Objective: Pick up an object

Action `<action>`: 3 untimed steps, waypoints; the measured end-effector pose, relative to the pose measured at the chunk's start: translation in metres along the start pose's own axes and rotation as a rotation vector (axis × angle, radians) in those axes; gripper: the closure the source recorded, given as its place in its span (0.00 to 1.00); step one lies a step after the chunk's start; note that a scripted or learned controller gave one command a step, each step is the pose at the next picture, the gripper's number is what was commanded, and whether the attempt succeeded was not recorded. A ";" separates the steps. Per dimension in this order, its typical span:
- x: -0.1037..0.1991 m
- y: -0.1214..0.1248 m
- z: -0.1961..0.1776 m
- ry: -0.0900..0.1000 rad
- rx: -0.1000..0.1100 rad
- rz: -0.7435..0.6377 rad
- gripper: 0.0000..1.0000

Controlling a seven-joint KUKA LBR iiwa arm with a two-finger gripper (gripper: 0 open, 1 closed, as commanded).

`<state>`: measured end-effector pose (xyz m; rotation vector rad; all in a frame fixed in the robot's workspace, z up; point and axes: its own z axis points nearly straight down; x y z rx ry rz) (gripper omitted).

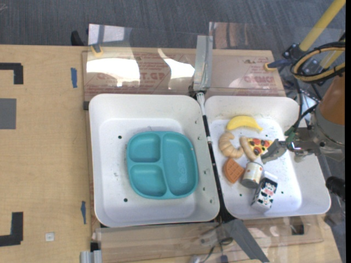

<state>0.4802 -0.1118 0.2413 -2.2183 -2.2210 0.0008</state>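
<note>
Well to the claw's left, a teal divided plate (162,164) is seen in the left bin (104,119). In the right bin (312,193), the claw (276,150) is positioned against the pizza slice (258,146); its opening cannot be told. A croissant (227,144), waffle (233,171), can (252,175) and carton (265,193) are found nearby.

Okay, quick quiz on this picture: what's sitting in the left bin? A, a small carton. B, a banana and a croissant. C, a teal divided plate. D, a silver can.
C: the teal divided plate lies alone in the left bin, while the banana, croissant, can and carton are all in the right bin.
</note>
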 end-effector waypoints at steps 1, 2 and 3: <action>-0.010 -0.005 0.142 0.002 0.012 0.002 0.00; -0.010 -0.001 0.127 -0.001 -0.002 0.002 1.00; 0.061 0.065 0.054 0.001 -0.009 -0.008 1.00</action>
